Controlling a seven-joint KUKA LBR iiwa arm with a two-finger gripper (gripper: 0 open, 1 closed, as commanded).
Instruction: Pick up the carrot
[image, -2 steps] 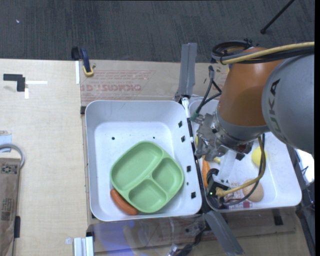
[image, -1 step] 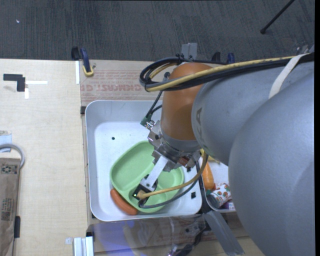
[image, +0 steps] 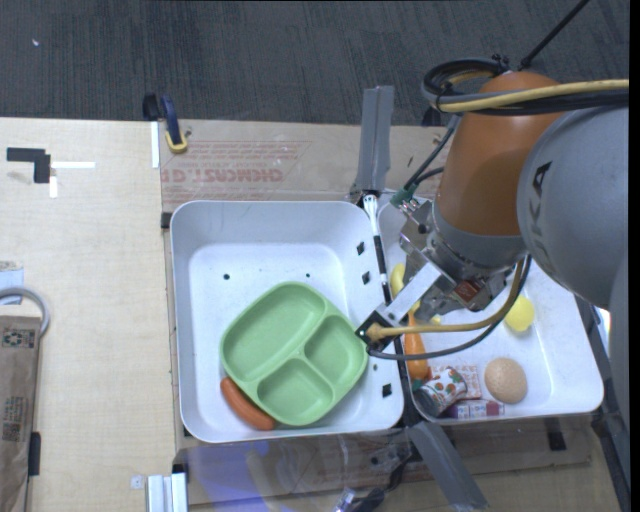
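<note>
Camera view | carrot (image: 414, 343) lies in right bin (image: 560, 395), centre-right of frame, against the dividing wall, just below my gripper (image: 430, 312) | grip state: cannot tell | I judge best: descend straight, straddle the carrot crosswise, avoid wall and packet (image: 447, 385).

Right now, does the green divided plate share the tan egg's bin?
No, the plate lies in the left bin, the egg in the right bin.
</note>
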